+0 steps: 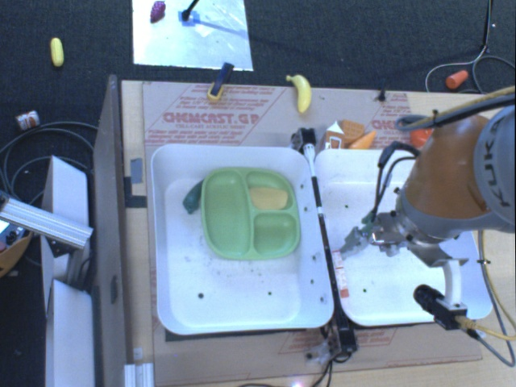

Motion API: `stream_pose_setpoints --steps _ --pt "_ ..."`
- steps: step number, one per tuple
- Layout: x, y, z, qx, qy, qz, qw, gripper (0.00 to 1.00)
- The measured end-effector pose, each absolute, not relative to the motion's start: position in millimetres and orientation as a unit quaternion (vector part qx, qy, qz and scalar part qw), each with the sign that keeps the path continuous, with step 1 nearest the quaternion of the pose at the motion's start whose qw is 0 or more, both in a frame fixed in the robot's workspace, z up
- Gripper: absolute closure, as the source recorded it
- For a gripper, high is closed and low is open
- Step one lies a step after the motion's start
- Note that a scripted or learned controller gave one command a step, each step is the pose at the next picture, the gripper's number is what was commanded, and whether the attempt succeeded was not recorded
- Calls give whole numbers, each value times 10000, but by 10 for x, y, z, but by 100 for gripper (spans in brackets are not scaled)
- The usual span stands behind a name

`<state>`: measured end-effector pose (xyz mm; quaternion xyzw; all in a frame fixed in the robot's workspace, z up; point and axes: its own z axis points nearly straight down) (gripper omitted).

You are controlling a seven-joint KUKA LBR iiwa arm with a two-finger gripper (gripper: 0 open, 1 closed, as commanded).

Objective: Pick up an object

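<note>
At 3 o'clock, over the right bin [355, 309]: gripper [352, 241], finger state not discernible, nothing seen held; nearest candidate, yellow object [270, 197] on green tray [242, 232], 9 o'clock; approach vertically, centre before closing.

A banana [301, 92] and a yellow-handled tool [218, 82] lie on the cardboard [242, 115] behind the bins.

Fixed above the bench [242, 103], looking down at a slant on both white bins [173, 216] from moderate height; arm [451, 176] entering from the right edge.
</note>
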<state>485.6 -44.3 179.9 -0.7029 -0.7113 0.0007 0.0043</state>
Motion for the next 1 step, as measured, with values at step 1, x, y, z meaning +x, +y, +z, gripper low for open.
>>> stream_pose_setpoints --steps 1 --pt "5491 -830 1851 -7071 -7071 -17 -34 0"
